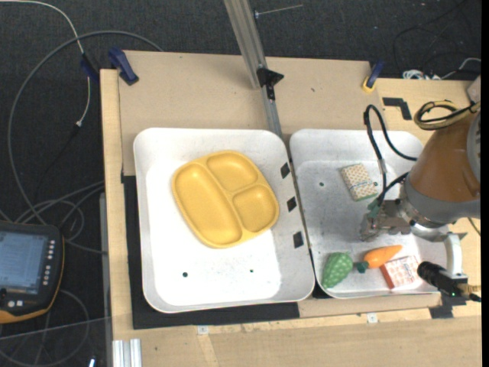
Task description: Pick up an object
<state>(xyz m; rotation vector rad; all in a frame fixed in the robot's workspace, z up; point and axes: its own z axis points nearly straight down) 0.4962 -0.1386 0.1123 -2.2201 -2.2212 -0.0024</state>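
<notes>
Right bin (321, 147) holds carrot (381, 256); gripper (380, 224) state unclear; no writing readable.

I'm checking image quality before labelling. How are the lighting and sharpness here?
Camera view: even, soft light, faint shadows; mild glare on the yellow divided plate; the gripper and the carrot toy look slightly soft, small detail hard to read.

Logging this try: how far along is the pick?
Done: the gripper is down in the right bin, just above the carrot. In hand: nothing visibly held. The carrot, green toy, red box and cracker all lie on the bin floor. Left: grasp one and lift.
</notes>
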